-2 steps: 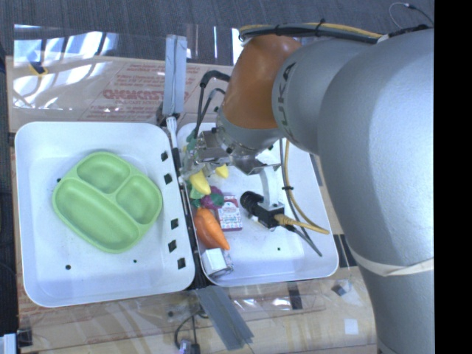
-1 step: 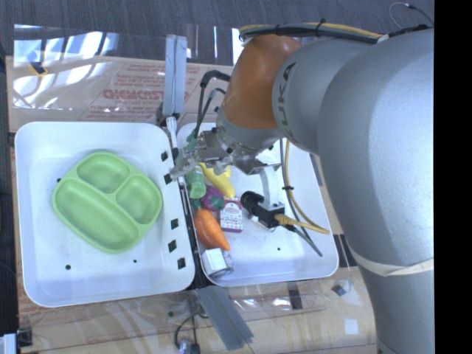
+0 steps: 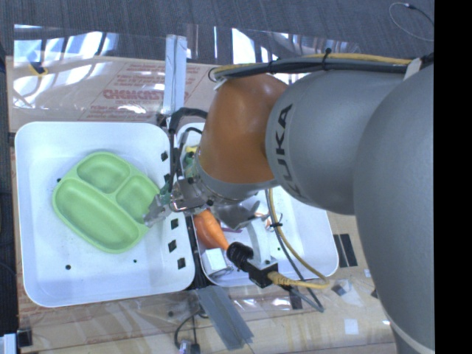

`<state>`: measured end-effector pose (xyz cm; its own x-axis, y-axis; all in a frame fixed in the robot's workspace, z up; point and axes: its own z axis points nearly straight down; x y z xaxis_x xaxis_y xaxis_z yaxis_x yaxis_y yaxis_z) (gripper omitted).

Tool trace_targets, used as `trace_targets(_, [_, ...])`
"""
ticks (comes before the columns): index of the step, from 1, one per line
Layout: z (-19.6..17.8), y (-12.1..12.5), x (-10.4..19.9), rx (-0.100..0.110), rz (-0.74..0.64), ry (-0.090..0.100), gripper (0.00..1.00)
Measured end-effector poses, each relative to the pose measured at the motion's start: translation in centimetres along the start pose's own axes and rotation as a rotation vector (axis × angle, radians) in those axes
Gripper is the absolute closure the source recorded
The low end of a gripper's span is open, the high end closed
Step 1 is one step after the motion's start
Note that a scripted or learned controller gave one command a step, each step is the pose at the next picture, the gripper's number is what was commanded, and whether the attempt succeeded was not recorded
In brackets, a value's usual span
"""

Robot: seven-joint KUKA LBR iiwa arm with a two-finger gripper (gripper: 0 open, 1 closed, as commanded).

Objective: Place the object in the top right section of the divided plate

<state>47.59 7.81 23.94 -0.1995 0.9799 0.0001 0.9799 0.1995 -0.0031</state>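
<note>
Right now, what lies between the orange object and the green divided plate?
In the camera view, the gripper and the two bins' adjoining rims lie between the orange object and the green divided plate.

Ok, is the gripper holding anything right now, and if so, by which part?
It cannot be told. The gripper sits at the green divided plate's right edge, and its tip is too small and blurred to show anything in it.

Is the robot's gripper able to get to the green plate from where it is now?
Probably yes. The gripper is already at the right edge of the green plate, beside its small right section, and nothing lies between them. The plate sits open in the left bin.
</note>
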Motion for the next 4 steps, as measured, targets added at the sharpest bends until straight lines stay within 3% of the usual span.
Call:
trace_targets(1, [-0.9, 0.0, -0.1, 0.002, -0.003, -0.001, 1.00])
trace_targets(2, [4.5, -0.8, -3.8, 0.003, 0.019, 0.000, 1.00])
trace_targets(3, [1.2, 0.3, 1.4, 0.000, -0.003, 0.000, 1.00])
trace_targets(4, [4.7, 3.1, -6.5, 0.001, 0.029, -0.002, 1.00])
